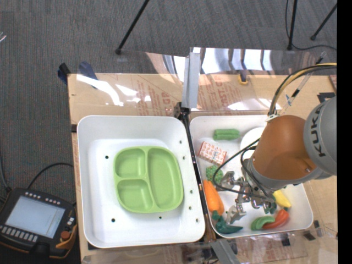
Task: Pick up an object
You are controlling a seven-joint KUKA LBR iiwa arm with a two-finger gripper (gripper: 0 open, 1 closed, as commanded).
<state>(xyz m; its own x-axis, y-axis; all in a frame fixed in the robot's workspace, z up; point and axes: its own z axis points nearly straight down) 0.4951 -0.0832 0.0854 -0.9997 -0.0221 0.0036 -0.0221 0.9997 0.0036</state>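
My gripper point(242, 205) hangs low over the front half of the right bin point(250, 120), below the orange band of the arm point(283, 150). Just to its left lie an orange carrot point(213, 196) and a green broccoli piece point(213, 174). A dark green item point(225, 226) lies in front of it. To its right sit a green pepper point(261, 223), a red pepper point(281, 218) and a yellow piece point(282, 198). Nothing visibly hangs from the gripper.
Further back in the right bin are a pink and white carton point(212, 153), a green pickle point(226, 133) and a white plate point(252, 139), partly under the arm. The left bin point(96, 131) holds a green divided tray point(148, 179). A ridge point(195, 169) separates the bins.
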